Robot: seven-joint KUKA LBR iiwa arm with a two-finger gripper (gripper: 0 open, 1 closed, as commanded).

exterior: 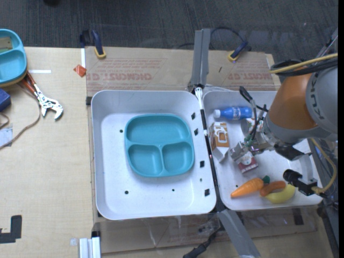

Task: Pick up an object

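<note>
Object (pixel 246 162) beneath claw (pixel 250 145), label unreadable

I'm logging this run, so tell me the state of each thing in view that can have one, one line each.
Teal tray: flat, right side up, in the left bin.
Blue bottle: lying on its side in the right bin.
Toy carrot: lying flat, tip toward the left bin.
Banana: lying flat beside the carrot.
Wrench: lying on the bench, outside the bins.
Gripper: lowered into the right bin among small items.

Glossy teal plastic tray (pixel 159 144); smooth white plastic bin (pixel 107 165).
</note>
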